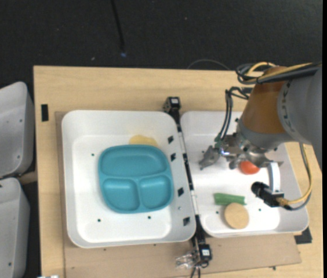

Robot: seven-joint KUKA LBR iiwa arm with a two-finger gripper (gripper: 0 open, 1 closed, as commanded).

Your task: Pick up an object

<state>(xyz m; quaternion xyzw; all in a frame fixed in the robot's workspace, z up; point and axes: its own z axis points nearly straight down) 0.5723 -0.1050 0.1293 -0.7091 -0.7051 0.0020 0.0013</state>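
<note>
Right bin, under my wrist: small red-orange object, half hidden by my arm, sits at about 3 o'clock from my gripper. Can't tell my jaw state, too blurred. Green piece lies at 5 o'clock, long axis running 9-to-3; round tan disc just below it, touching or nearly. Red one is nearest me. Left bin holds a teal divided plate.

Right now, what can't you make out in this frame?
- Gripper: fingers too small and blurred in the camera view to read.
- Orange object: partly covered by the wrist, shape unclear.
- Yellow item: mostly hidden behind the blue tray.
- Green piece and tan disc: too small to identify.
</note>
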